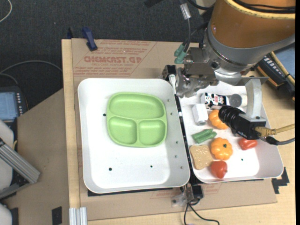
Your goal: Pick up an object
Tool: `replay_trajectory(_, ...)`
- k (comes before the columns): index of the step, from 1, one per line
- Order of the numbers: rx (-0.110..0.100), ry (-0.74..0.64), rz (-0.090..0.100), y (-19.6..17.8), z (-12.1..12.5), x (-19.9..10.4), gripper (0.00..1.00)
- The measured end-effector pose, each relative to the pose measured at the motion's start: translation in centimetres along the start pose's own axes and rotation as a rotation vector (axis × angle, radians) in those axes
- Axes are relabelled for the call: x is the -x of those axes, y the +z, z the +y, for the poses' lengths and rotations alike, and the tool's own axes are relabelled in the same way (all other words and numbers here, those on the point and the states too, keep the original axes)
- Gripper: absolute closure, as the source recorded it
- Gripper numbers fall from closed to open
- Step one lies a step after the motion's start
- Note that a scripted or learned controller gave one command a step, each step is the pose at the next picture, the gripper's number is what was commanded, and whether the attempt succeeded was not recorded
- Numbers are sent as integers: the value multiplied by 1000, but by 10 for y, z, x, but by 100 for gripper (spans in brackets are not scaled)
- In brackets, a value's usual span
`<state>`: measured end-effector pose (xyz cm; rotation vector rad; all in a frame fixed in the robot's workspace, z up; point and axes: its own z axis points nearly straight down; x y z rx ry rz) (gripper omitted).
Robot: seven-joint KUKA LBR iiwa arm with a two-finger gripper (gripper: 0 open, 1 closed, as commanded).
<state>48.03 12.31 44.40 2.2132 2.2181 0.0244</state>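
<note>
Gripper [183, 87] at far-left corner of right white bin [272, 165], claw state can't tell. Green three-compartment plastic plate [137, 118] in left white bin [93, 149].

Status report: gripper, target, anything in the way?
Gripper above right bin's far-left corner, nothing visibly held. White cylinder nearest. Bottle and orange fruit close beside it.

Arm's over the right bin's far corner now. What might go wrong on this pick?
The gripper hangs by the right bin's top-left corner, next to the left bin; a descent here may hit a wall rather than a toy. The green pea pod, bread slice and orange pumpkin toy lie close together, so a grab may shove neighbours or catch two.
</note>
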Motion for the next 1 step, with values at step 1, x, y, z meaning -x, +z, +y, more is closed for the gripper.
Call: replay_trajectory(1,-22,-4,-6,46,-3,-72,100)
